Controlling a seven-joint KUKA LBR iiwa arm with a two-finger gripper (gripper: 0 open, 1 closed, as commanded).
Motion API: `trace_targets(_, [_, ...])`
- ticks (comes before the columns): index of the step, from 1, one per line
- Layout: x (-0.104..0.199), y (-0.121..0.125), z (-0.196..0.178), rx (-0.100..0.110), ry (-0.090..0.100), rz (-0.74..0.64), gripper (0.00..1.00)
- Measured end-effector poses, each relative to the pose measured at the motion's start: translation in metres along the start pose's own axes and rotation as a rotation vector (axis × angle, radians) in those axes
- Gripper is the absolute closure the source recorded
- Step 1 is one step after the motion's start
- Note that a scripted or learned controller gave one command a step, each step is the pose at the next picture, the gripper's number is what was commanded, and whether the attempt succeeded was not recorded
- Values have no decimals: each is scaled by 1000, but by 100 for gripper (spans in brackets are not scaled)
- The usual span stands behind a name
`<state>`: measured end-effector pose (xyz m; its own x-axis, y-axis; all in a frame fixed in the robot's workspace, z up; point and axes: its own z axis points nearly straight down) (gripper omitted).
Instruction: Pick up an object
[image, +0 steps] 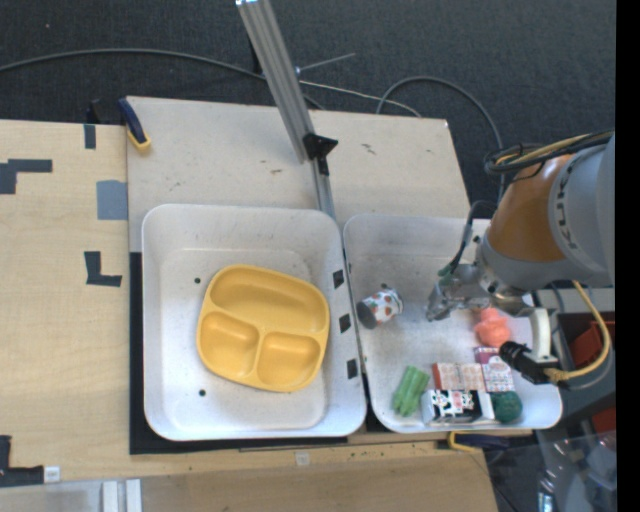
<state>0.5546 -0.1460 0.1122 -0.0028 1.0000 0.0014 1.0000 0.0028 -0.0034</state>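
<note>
Toy (380, 306) near right bin's (400, 235) left wall, ungrasped; gripper (440, 305) beside it, jaw state unclear. You're mid-approach: next, center over it.

Right bin (400, 240), contents: small white rounded object with red and dark markings (380, 305), lying near the bin's left wall. Pink-orange lump (492, 327) toward the right side. Green ridged piece (410, 390) lying tilted near the front edge. Just beside it to the right, a cluster: two small printed cards (472, 377), a black-and-white patterned item (455, 405), a dark green ball (507, 406). Left bin (160, 300): yellow compartment tray (263, 327), three sections, lying flat
</note>
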Motion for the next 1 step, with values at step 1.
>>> trace_targets(1, [9, -4, -56, -7, -2, 0, 100])
